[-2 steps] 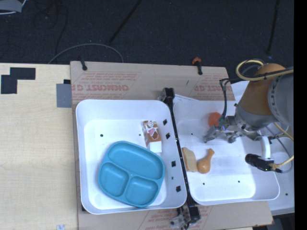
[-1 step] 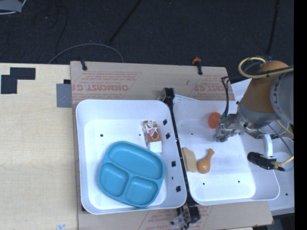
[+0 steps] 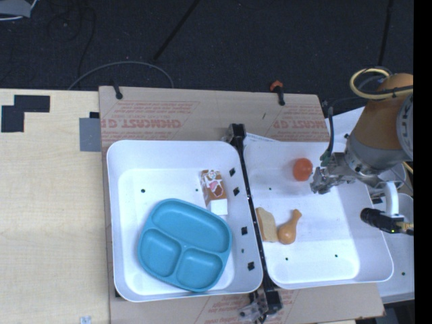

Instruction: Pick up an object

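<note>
Here, gripper (image 3: 324, 179) hangs over right bin (image 3: 368, 265), near its far edge, just beside orange ball (image 3: 302, 169); jaw state unreadable. Ball sits free. Best approach, likely: centre above ball, descend straight, close across its widest part so it can't roll.

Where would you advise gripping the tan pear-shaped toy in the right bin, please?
Probably across the narrow neck of the pear-shaped toy, coming straight down. It lies flat with the neck pointing up-right and the round bulb lower, and the tan slice sits close on the bulb's left, so the neck offers clearer finger room.
</note>
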Robot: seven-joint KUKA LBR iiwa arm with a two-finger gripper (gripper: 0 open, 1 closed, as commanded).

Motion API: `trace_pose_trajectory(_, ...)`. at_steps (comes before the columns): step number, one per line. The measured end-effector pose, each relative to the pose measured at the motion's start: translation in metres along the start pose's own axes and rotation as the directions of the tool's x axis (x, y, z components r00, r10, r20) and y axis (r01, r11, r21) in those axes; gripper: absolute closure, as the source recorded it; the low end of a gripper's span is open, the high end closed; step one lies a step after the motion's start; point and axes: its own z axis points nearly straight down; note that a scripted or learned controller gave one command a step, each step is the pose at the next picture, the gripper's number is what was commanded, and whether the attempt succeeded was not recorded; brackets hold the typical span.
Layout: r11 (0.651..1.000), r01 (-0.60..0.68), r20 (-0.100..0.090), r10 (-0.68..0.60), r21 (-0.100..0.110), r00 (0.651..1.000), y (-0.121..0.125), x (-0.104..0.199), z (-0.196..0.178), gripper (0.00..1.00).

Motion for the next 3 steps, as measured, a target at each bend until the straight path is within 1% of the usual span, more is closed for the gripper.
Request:
trace_pose_trajectory(1,1.0,0.006,0.001,-0.006,-0.001,1.0,0.005,-0.005,-0.061,1.0)
trace_pose_trajectory(2,1.0,0.006,0.0,-0.006,0.0,1.0,0.006,-0.006,-0.113,1.0)
trace_pose_trajectory(3,1.0,0.009,-0.002,-0.009,0.004,1.0,-0.004,0.044,-0.118,1.0)
